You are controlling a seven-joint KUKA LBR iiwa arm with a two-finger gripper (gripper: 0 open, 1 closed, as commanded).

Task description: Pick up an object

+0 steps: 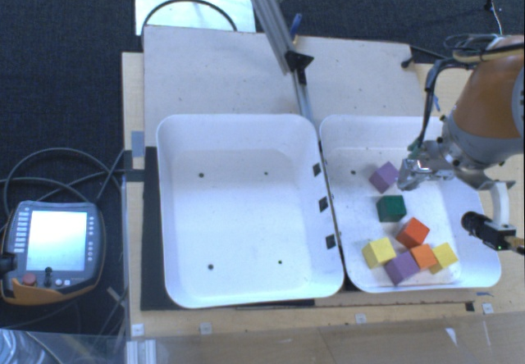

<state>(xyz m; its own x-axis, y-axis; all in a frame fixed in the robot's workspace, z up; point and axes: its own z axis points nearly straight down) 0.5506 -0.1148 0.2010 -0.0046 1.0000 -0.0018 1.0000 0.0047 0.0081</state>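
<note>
Gripper hangs in the right bin, a purple cube just left of it, green cube below; jaws' state unclear, no legible writing.

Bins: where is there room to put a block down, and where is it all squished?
The left bin has a wide bare floor between its walls. In the right bin, the strip by the divider and the back corner are bare. It is crowded at the front right, where the blocks cluster below the hand.
</note>
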